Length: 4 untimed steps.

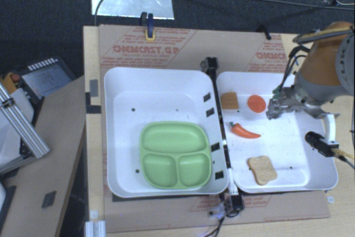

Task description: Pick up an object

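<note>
Carrot (244, 131) is lying in the right bin (319, 177); my claw (274, 110) is hanging nearby, grip I cannot tell.

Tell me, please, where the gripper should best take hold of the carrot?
Probably the carrot at its thick middle, from straight above, fingers closing across its width. It lies flat with its tip pointing right, apart from the other items, so both long sides look free.

Smooth matt green plastic tray (175, 154), glossy white plastic bins (161, 86), rough-crusted toast slice (262, 169).
</note>
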{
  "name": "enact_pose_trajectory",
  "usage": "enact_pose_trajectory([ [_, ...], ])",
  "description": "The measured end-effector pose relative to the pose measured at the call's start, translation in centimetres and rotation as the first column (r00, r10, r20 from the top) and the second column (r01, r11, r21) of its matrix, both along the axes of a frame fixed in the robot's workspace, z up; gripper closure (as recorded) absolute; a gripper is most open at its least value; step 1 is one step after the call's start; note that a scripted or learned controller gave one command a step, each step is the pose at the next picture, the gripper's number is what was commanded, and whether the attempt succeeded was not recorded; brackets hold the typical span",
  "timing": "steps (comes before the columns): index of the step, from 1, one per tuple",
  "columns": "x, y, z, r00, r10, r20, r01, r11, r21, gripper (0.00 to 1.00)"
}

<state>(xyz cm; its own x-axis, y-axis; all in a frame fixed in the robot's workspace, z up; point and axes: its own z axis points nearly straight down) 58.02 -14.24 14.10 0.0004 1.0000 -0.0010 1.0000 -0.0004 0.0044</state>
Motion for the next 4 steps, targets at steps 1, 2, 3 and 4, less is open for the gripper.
enact_pose_trajectory([
  [1, 0.1, 0.0, 5.3, 1.0, 0.004, 0.001, -0.004, 1.0, 0.0, 1.0],
  [2, 1.2, 5.6, 5.0, 1.0, 0.01, -0.001, -0.01, 1.0, 0.003, 1.0],
  [3, 1.8, 10.6, 4.7, 1.0, 0.009, -0.003, -0.009, 1.0, 0.003, 1.0],
  [4, 2.7, 16.7, 5.9, 1.0, 0.011, -0.002, -0.011, 1.0, 0.003, 1.0],
])
